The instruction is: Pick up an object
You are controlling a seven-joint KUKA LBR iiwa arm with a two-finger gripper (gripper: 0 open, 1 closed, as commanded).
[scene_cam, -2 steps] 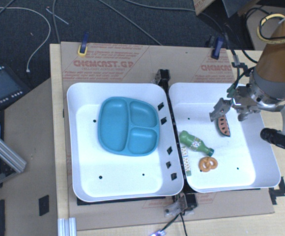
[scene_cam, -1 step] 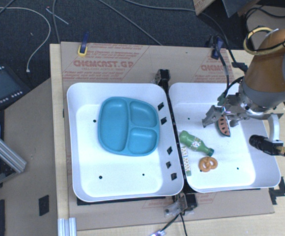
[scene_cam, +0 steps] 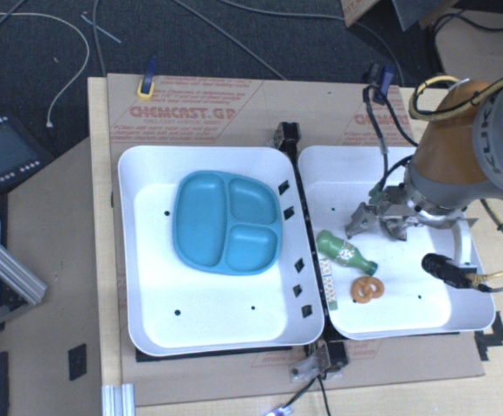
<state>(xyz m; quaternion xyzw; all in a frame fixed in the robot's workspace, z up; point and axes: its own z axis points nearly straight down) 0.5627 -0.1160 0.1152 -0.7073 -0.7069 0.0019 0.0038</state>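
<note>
In the right bin, a small green bottle lies on its side near the left wall. A brown pretzel rests just below and to the right of it. My gripper hangs over the middle of this bin, up and to the right of the bottle and apart from it. Its two grey fingers are spread open with only white bin floor between them.
The left bin holds a blue divided plate in its upper half. A black divider strip with clips runs between the bins. The grey and orange arm covers the right bin's upper right part.
</note>
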